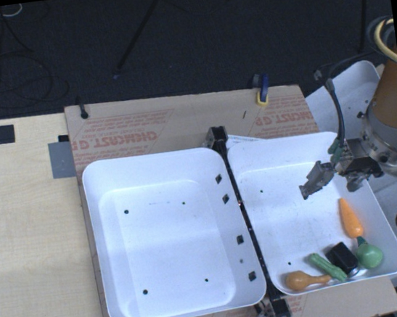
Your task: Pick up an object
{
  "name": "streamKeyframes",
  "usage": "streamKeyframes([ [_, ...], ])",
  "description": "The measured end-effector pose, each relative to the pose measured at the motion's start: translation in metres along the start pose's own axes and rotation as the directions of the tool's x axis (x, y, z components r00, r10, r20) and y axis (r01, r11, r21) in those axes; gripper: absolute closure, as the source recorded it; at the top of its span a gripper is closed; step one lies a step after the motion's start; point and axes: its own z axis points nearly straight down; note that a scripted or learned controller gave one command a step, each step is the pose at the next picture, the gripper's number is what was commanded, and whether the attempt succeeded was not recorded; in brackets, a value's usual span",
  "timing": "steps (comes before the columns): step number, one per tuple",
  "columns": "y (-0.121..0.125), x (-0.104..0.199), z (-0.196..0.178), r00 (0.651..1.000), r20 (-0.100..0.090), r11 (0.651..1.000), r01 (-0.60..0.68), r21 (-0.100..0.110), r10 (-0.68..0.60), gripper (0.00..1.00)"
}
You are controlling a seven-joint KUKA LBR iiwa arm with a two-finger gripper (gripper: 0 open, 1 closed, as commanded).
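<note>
The desk [26, 237] carries two white bins, and the tool [327, 176] hangs over the right bin [282, 179], its fingers spread with nothing between them. Every pickable thing is crowded into the corner below and to the tool's right: an orange carrot [350, 218], a green piece [328, 266], a black block [342, 258], an orange gourd [306, 279]. The risk I see is the bin wall blocking a finger, or two touching items lifting together and slipping.
</note>
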Motion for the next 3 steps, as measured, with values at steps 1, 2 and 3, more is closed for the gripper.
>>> streamKeyframes([
  [1, -0.002, -0.05, -0.009, 1.0, 0.004, 1.0, -0.011, 0.014, 0.011, 0.0],
  [2, 0.002, 0.041, -0.133, 1.0, 0.0, 1.0, 0.003, 0.001, -0.003, 0.0],
  [3, 0.003, 0.126, -0.205, 1.0, 0.0, 1.0, 0.003, 0.008, -0.003, 0.0],
])
